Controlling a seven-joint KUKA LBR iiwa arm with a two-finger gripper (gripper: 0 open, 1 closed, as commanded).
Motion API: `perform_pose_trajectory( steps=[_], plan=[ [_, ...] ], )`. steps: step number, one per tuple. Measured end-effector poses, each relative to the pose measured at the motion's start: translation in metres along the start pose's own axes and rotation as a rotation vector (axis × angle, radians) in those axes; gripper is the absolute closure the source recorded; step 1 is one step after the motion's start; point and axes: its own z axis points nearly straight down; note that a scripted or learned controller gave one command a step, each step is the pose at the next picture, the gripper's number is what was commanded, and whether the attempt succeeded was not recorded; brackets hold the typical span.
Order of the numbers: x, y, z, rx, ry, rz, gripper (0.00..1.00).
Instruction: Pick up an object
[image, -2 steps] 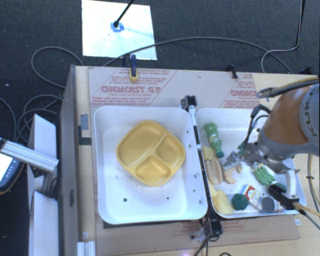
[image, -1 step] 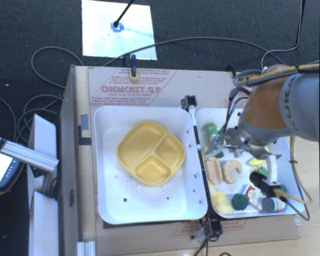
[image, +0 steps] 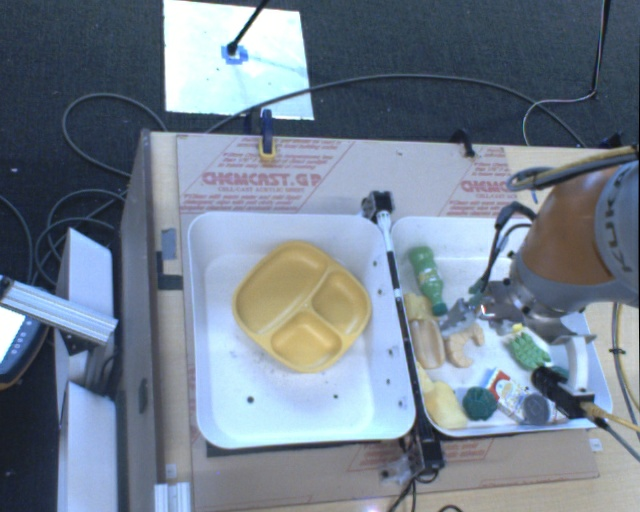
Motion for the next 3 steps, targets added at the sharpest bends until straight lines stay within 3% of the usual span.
perform_pose_trajectory(
  steps=[1,2,3],
  plan=[
    [-0.001,0.031,0.047,0.0,0.001,-0.002,0.0],
    [0.002,0.034,-0.012,-0.002,0.001,-0.002,0.0],
    [-0.024,0.021,0.017,0.0,0.001,0.0,0.0]
  ],
)
